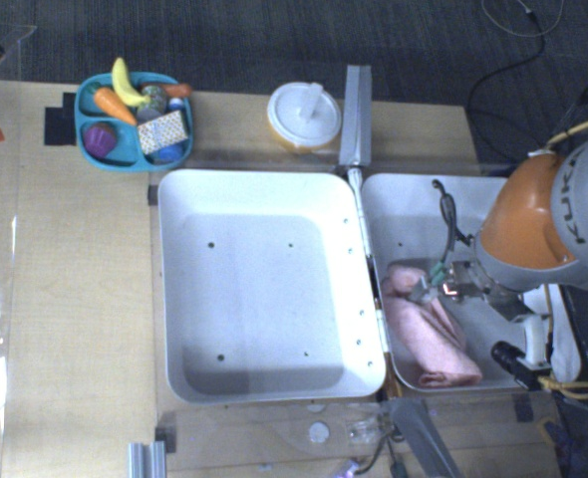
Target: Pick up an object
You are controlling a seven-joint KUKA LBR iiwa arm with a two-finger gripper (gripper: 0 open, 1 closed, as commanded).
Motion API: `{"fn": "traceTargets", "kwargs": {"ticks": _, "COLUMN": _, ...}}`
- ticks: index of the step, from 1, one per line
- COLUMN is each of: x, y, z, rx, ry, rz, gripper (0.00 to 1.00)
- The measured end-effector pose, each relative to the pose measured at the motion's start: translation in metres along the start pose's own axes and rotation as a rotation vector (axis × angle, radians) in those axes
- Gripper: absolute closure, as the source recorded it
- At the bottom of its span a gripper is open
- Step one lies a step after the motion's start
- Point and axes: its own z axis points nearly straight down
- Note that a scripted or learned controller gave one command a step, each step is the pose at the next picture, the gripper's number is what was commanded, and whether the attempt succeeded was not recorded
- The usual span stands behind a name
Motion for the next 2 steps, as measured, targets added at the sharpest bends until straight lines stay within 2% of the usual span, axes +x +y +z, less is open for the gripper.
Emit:
{"fn": "traceTargets", "kwargs": {"ticks": 1, "x": 0.000, "y": 0.005, "z": -0.013, "rx": -0.013, "ry": -0.004, "rz": -0.001, "gripper": 1.00}}
{"fn": "traceTargets", "kwargs": {"ticks": 2, "x": 0.032, "y": 0.069, "z": -0.094, "rx": 0.012, "ry": 0.002, "rz": 0.047, "gripper": 1.00}}
